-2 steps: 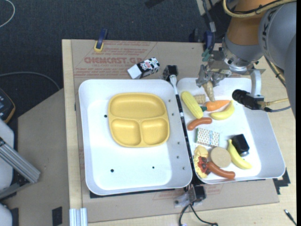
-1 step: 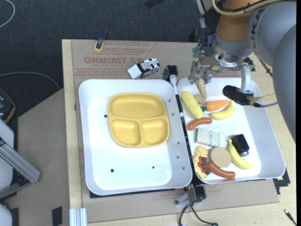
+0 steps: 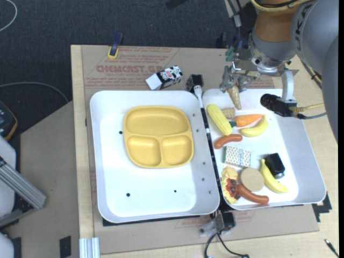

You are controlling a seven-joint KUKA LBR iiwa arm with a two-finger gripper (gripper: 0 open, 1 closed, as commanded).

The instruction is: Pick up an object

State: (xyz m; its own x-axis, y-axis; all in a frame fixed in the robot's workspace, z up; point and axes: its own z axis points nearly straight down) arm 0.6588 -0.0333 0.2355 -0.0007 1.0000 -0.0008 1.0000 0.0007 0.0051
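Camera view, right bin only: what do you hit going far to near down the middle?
Pincer at the far rim → orange carrot → sausage → checkered packet → round tan disc → second sausage.

Grey arm with gripper (image 3: 235, 86) at upper right of frame holding a tan cone (image 3: 235, 97), right bin (image 3: 303, 144) crowded with toy food, yellow divided plate (image 3: 158, 135) in left bin (image 3: 107, 160)
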